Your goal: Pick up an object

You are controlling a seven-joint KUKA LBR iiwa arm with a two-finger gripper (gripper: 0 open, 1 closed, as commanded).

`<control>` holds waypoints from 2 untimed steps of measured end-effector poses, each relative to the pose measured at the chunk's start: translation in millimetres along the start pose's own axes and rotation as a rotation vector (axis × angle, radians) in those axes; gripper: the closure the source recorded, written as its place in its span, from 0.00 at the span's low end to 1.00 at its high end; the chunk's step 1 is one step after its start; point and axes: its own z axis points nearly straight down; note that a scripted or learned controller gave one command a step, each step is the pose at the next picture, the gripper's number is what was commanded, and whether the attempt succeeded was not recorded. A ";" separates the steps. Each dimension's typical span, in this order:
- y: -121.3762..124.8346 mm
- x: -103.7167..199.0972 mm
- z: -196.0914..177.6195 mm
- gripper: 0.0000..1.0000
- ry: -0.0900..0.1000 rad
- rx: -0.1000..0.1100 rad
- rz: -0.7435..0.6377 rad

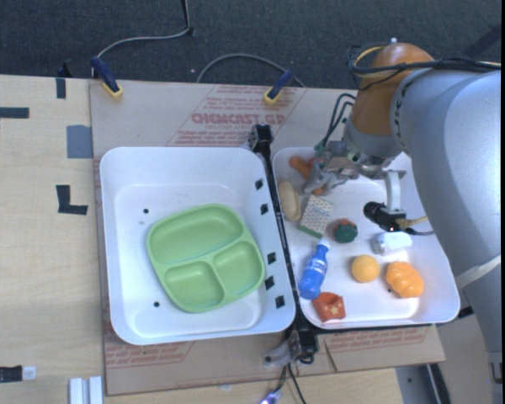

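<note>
Grey arm with orange band: enters from the frame's right. Its gripper hangs over the upper part of the right-hand white bin; whether the jaws are wide or narrow cannot be told, and nothing is seen between them.

Candidate items, all in the right bin, loosely scattered, probably for easy single picks:
- blue plastic bottle, lying tilted, lower left
- red block, lower edge
- yellow ball, centre
- orange fruit-shaped toy, beside the ball
- dark green round item, centre
- pale checked pad, just below the gripper, the likeliest target.

Left-hand white bin: holds a light green three-compartment plastic tray.

Bench: pale wood, cardboard sheet clamped beneath the bins; dark carpet beyond.
</note>
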 end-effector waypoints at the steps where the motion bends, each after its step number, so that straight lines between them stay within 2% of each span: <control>1: -78.5 13.5 -70.0 1.00 0.005 -0.005 0.003; 2: -78.9 13.7 -69.4 0.00 0.005 -0.004 0.003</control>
